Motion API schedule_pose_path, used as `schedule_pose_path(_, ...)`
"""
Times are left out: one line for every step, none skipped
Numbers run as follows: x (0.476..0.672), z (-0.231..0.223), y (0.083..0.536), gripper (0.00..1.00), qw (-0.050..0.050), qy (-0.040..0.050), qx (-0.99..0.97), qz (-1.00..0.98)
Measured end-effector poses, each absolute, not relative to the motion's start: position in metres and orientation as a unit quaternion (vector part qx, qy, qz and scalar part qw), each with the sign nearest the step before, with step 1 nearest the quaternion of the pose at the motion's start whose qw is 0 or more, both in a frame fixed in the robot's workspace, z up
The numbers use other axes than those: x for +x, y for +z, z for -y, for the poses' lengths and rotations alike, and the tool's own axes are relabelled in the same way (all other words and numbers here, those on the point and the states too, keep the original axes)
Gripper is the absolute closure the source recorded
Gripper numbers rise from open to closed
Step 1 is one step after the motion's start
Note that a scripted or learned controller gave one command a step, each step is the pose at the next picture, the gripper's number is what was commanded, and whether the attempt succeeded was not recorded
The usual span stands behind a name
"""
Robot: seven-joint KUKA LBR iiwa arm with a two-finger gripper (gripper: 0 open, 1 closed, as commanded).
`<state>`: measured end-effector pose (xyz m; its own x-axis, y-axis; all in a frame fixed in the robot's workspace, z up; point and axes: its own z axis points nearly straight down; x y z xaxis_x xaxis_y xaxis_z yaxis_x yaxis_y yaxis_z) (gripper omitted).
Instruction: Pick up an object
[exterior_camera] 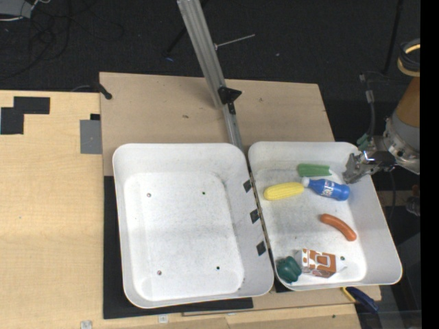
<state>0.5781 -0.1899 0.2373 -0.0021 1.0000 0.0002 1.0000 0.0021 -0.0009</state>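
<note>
The right bin [384,252] holds several objects: a green piece [313,170] at the back, a yellow corn cob [283,192], a blue bottle [328,189], an orange-red sausage [338,226], a brown and white carton [319,262] and a dark green item [289,269] at the front. My gripper [354,168] hangs at the bin's far right edge, just right of and above the blue bottle. Nothing shows between its fingers.
The left bin [182,221] lies beside the right one, with black clips along the shared rim. A slanted aluminium bar [207,60] rises behind the bins. The light wooden bench top [48,184] extends to the left.
</note>
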Motion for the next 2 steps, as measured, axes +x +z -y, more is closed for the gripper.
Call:
schedule_pose_path(0.555, 0.134, 0.238, 1.0, 0.003, 0.0003, -0.706, 0.709)
schedule_pose_path(0.547, 0.081, 0.245, 1.0, 0.003, 0.0003, -0.705, 0.709)
